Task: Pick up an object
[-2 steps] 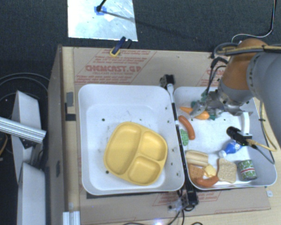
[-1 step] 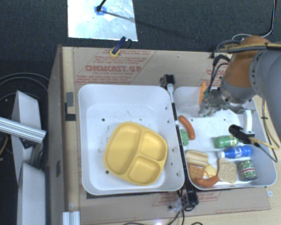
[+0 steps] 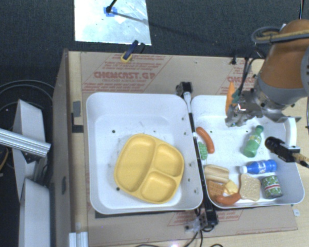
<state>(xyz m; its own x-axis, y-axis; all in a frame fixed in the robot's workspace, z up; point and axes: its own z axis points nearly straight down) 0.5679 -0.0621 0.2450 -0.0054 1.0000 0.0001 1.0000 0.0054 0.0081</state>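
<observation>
Claw (image 3: pixel 236 118) hovered beside slim orange carrot (image 3: pixel 229 98); grip state unreadable. Risk: carrot against white bin wall (image 3: pixel 216 100), likely glancing miss.

lab | cardboard-lined bench (image 3: pixel 144 68) | 2 white bins (image 3: pixel 100 112) | loose cables (image 3: pixel 10 94)

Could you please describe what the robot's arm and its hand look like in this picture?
The arm is bulky and rounded, with a broad orange band above a grey wrist section. Thin dark cables loop over its top. The hand is a small grey metal assembly; its detail is too blurred to make out.
</observation>
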